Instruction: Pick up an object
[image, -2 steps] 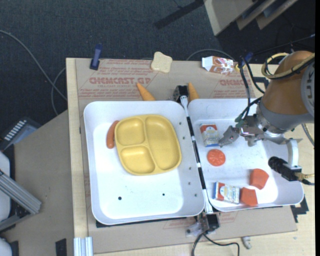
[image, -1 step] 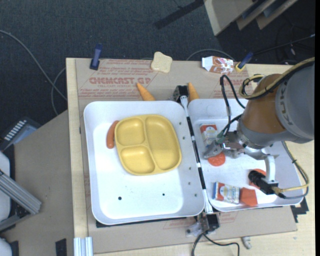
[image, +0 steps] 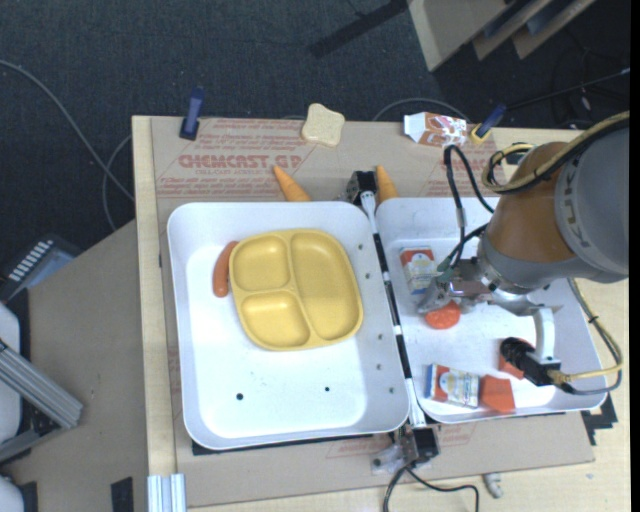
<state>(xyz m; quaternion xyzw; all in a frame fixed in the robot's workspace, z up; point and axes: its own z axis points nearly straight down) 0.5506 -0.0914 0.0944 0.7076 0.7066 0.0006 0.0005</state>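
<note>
We see the arm (image: 560, 215) reaching in from the right over the right bin (image: 575, 320), its gripper (image: 437, 292) low near that bin's left side. Whether its jaws are open or closed we cannot tell. A round red tomato (image: 442, 318) lies just below the gripper, touching or nearly so; being round, it shows no long axis. A red-and-white packet (image: 417, 262) lies just above the gripper, its long axis running up-down in view. Another packet (image: 455, 385) lies near the bin's front edge, long axis left-right. In the left bin (image: 200, 380) sit a yellow tray (image: 296, 288) and a sausage (image: 221, 270).
</note>
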